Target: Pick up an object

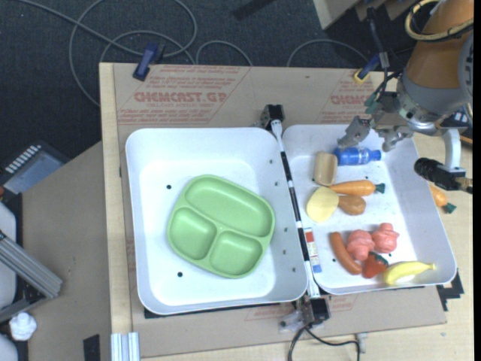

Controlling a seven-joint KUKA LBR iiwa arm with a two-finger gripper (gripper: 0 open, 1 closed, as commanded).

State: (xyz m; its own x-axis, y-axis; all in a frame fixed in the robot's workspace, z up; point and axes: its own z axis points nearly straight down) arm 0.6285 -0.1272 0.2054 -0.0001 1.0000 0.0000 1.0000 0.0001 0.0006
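Two bins side by side on the counter. Left bin: divided tray lying in its middle. Right bin: bottle at the back, end effector just above it; carrot in front of the bottle; banana at the front right corner, sausage to its left.

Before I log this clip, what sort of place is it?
Probably a robotics lab bench: two white bins on protective board, one with a green divided tray, the other with toy food like a banana, loose cables on dark carpet, and the end effector overhead.
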